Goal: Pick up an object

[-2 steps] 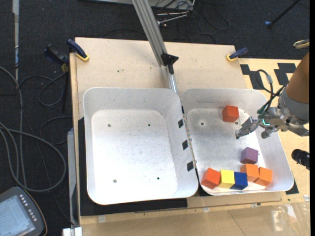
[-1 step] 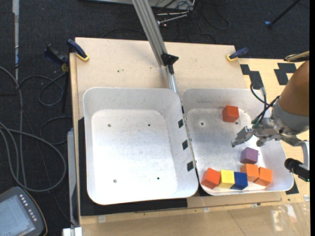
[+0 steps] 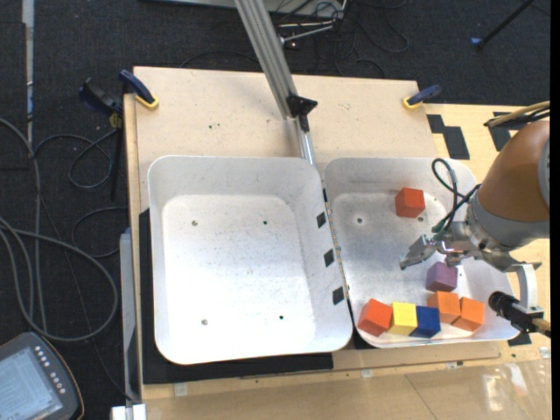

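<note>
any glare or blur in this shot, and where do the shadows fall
Camera view: sharp overall, with even, soft lighting; no strong glare on the white bins. The blocks cast faint shadows; the orange block shows a slight one beside it. The arm's orange band looks slightly soft at the frame edge.

Blocks (image 3: 420, 317) in right bin (image 3: 367, 191), left bin (image 3: 175, 182) beside, claw (image 3: 429, 250) above blocks

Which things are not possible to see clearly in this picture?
- Claw in the camera view: too small and blurred to tell how it stands, or whether it touches the purple block.
- Arm: cut off by the right edge.
- Two orange blocks: too close together to tell whether they touch.
- Grey device: cut off by the bottom-left corner.
</note>
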Robot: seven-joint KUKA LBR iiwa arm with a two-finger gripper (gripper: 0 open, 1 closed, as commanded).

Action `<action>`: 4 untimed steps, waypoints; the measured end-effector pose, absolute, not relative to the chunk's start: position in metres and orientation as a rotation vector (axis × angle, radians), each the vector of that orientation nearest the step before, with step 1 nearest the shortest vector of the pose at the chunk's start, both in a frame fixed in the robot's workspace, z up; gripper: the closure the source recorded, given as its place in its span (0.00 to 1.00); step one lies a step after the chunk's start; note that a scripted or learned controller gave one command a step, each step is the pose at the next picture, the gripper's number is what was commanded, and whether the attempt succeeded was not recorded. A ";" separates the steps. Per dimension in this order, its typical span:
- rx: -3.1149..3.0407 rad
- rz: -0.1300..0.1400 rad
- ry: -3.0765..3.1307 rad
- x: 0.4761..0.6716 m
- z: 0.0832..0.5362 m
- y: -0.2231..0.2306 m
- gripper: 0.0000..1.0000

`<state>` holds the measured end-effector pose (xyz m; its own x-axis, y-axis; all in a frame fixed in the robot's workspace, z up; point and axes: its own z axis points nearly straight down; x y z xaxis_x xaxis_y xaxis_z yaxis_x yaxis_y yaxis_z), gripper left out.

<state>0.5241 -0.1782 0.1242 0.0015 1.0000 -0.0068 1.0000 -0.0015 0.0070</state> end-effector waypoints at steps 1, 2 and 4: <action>2.220 0.000 2.219 0.525 0.095 -0.179 0.00; 2.221 0.001 2.219 0.525 0.105 -0.178 1.00; 2.213 0.005 2.221 0.523 0.197 -0.168 1.00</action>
<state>0.5232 -0.1682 0.1968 -0.0035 1.0000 -0.0023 1.0000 0.0035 0.0066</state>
